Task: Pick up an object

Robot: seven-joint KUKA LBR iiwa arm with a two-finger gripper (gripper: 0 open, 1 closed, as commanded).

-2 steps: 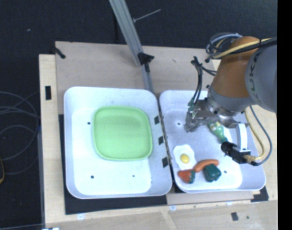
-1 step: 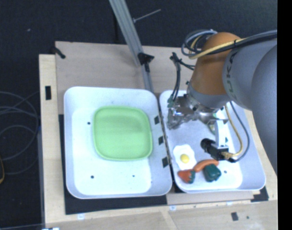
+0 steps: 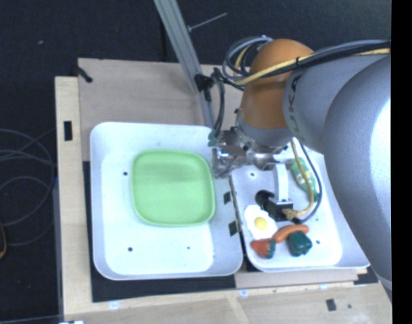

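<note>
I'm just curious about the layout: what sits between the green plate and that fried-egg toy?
In the camera view, the rims where the two white bins meet run between the green plate and the fried-egg toy, with small black marks along that edge. Otherwise it is bare white bin floor.

The plate (image 3: 173, 187) is light green. Both bins (image 3: 111, 248) are white. The toy egg (image 3: 259, 222) is white with a yellow middle. The arm (image 3: 341, 106) is grey and orange.

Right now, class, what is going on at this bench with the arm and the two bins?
A grey arm reaches in over the right bin, which holds toy foods: a fried egg, a carrot and a dark green piece. The left bin holds a green plate. Nothing looks lifted yet.
</note>
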